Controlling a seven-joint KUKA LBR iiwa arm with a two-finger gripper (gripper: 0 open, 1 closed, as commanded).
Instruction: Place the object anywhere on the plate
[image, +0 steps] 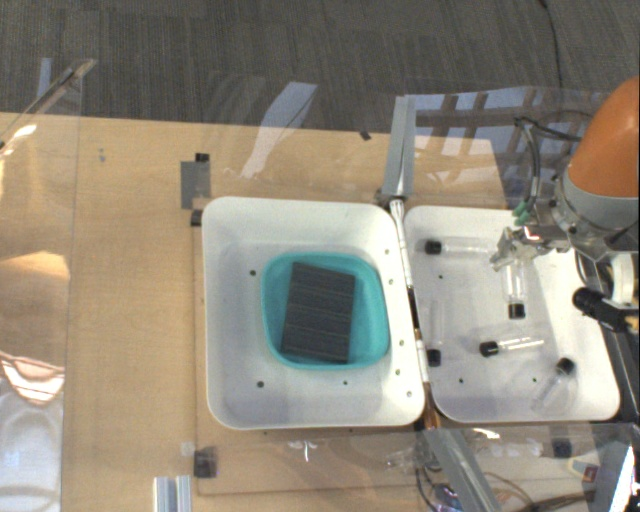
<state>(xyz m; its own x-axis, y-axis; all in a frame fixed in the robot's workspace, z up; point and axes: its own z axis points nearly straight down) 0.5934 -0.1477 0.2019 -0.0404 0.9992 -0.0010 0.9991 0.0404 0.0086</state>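
A teal plate (374, 320) sits in the left bin (230, 300). A dark grey ridged block (319, 311) lies flat on the middle of the plate. My gripper (512, 246) hangs over the upper part of the right bin (590, 400), far from the plate. Directly below it lies a clear tube with a black cap (516, 296), pointing toward the front. I see nothing held in the gripper.
Several clear black-capped tubes lie scattered in the right bin: one at the back left (455, 245), one near the middle (510, 346), one at the front right (557, 378). The grey arm with its orange band (605, 150) fills the upper right corner.
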